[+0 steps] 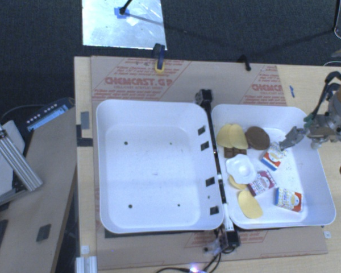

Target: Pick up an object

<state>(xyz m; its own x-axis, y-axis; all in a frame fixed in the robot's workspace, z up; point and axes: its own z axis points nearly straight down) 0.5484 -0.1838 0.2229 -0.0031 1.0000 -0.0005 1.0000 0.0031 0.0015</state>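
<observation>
Two white bins sit on the bench; the claw hovers over the right bin by a small packet, its opening impossible to tell

Arm: one, grey, entering from the right edge of the camera view, over the right bin's far right corner | Wrist: low, angled leftward and down | Gripper: tip just inside that bin's far right part, pointing left | Links farther up the arm: cut off by the frame
</observation>
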